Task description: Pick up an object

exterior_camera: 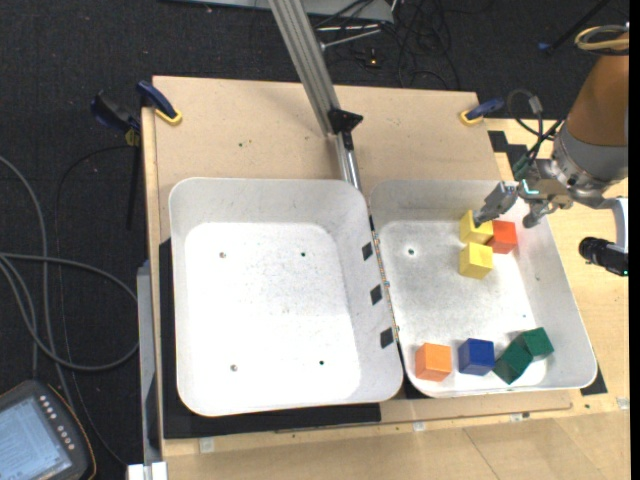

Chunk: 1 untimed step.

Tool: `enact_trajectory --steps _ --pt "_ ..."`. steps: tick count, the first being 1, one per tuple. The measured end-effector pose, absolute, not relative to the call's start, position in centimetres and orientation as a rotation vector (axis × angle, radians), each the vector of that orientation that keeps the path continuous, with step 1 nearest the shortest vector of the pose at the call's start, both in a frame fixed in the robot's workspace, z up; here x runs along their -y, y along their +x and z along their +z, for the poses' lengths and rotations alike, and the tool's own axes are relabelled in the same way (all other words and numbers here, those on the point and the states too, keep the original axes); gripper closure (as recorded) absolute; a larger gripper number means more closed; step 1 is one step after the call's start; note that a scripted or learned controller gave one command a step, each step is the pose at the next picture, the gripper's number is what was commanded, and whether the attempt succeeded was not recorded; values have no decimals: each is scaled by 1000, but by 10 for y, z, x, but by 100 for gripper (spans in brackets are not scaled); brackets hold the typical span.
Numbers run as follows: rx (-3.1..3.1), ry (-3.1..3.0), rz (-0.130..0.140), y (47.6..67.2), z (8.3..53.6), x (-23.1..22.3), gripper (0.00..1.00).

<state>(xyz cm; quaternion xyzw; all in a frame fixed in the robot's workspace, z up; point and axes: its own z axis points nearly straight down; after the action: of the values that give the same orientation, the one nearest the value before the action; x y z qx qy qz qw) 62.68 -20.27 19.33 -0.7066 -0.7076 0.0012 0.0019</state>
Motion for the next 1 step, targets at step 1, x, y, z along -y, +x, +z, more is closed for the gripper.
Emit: enact_trajectory --steps 1 --pt "2225 -2218 1 628 196 203 0"
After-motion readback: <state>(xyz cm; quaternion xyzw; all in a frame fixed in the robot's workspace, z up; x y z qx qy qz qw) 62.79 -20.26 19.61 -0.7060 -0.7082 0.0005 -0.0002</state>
